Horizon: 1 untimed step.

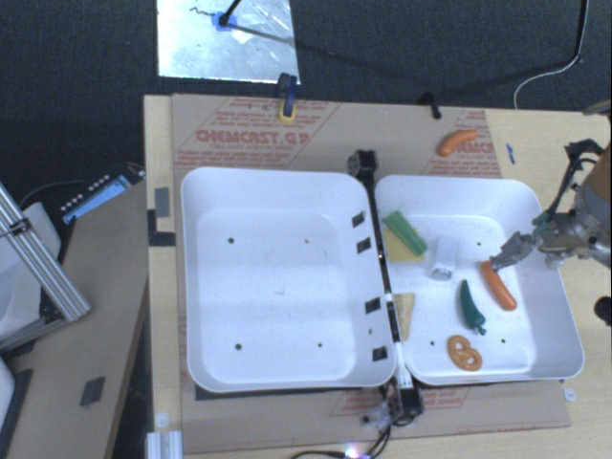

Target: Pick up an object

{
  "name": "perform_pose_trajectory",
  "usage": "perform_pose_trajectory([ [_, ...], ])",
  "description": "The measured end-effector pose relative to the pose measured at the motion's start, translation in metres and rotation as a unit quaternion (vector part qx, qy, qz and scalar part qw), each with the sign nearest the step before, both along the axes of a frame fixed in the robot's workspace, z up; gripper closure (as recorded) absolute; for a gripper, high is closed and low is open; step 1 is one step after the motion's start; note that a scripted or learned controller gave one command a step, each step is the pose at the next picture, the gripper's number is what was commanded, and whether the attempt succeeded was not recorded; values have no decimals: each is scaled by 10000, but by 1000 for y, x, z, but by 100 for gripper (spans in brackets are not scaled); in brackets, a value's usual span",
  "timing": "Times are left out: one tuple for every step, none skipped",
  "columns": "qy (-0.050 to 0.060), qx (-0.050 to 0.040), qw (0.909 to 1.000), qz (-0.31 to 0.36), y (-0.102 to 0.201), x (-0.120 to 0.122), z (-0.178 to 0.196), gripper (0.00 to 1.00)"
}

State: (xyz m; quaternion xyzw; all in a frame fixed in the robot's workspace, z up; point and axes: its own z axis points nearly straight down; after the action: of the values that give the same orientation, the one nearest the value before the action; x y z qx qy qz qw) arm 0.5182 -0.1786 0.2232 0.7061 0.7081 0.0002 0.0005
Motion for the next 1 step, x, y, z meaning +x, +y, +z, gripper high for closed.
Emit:
perform_pose_trajectory([
  [10,-1,10000,-24,-29,3,-143,0],
])
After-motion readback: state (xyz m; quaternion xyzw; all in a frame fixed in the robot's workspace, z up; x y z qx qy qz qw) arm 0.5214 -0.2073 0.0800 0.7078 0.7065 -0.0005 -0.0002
